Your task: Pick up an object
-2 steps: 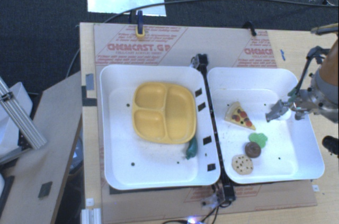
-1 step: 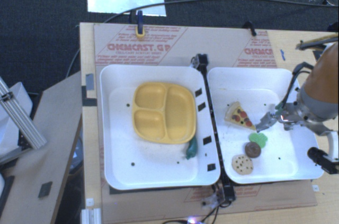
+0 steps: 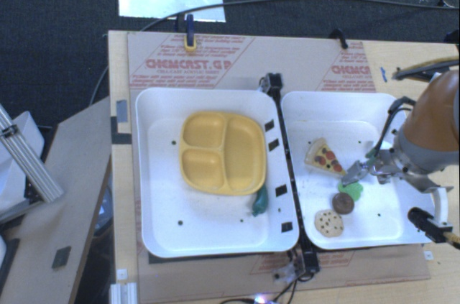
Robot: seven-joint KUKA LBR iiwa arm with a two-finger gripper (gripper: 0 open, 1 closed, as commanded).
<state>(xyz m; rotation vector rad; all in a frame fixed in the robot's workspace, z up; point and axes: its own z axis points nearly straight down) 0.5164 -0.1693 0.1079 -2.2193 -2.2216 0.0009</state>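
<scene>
I see the arm [image 3: 431,126] reaching in from the right edge of the frame, over the right bin [image 3: 359,112]. Its pincer [image 3: 357,172] sits low in the middle of that bin, metal fingers [image 3: 352,173] pointing toward frame left. I cannot tell whether the pincer is wide or narrow; nothing shows between its tips.

Just below the tips lies a small green piece [image 3: 351,190], and touching its lower edge is a round brown piece [image 3: 343,203]. A speckled cookie [image 3: 329,223] rests near the bin's lower left corner. A toy pizza slice [image 3: 325,156] lies to the left of the pincer, apart from it.

In the left bin [image 3: 162,173] I see a yellow divided plate [image 3: 221,153] near the centre, with a dark green item [image 3: 259,202] against its lower right rim. Both bins sit on the counter [image 3: 251,58].
</scene>
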